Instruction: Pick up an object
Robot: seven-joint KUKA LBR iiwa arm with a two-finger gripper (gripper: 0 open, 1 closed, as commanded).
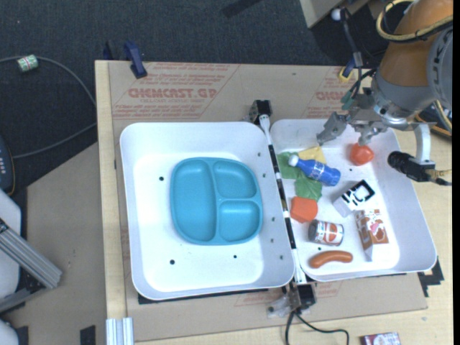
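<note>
Far off to the hand's left, the left bin (144, 192) holds a blue divided plate (215, 200) and nothing else that I can make out. That plate sits flat in the middle of its bin, well away from where the arm is working.

Moving right across the seam between the bins, the right bin (410, 214) carries all the small things. Nearest the seam, down and to the left of the hand, lie a green piece (307, 187) and a yellow piece (312, 152), with a blue bottle (316, 169) lying on its side across them. Below those sits an orange block (304, 208), then a small can (327, 231), and at the bin's lower edge a sausage (331, 258). A little further right, below the hand, there is a black-and-white box (356, 195) and a red-and-white packet (372, 230).

The hand (352, 130) hangs over the top of the right bin, at the end of the grey arm with its orange band (420, 31). Its two fingers (332, 129) look spread apart, and I see nothing between them. Just below and a touch right of the hand sits a red ball-like thing (361, 153), resting on the bin floor; it seems the likeliest target, though I would not swear to it.

As I judge it, nothing has been picked up yet. Everything lies in the bin, so the closing and the lift are all left to do.
</note>
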